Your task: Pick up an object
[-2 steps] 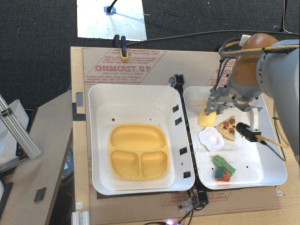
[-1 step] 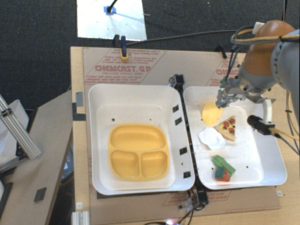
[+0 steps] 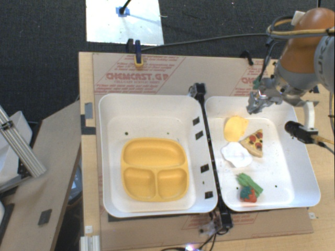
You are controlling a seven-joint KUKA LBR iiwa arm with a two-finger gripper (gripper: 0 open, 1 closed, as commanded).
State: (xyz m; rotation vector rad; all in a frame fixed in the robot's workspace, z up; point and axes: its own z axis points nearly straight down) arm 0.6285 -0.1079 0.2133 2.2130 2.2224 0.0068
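In the right bin (image 3: pixel 298 184) lie a yellow chip-like piece (image 3: pixel 235 127), a toy pizza slice (image 3: pixel 255 143), a flat white piece (image 3: pixel 236 155) and a green and red toy vegetable (image 3: pixel 248 187). My gripper (image 3: pixel 255 105) hangs over the bin's far edge, just up and right of the yellow piece, with nothing seen between its fingers. How its fingers stand is too small to make out.
The left bin (image 3: pixel 112 119) holds a yellow divided plate (image 3: pixel 155 168). A row of black clips (image 3: pixel 203 140) marks the ridge between the bins. A black camera mount (image 3: pixel 301 132) sticks in over the right bin's right rim. Cardboard lies under both bins.
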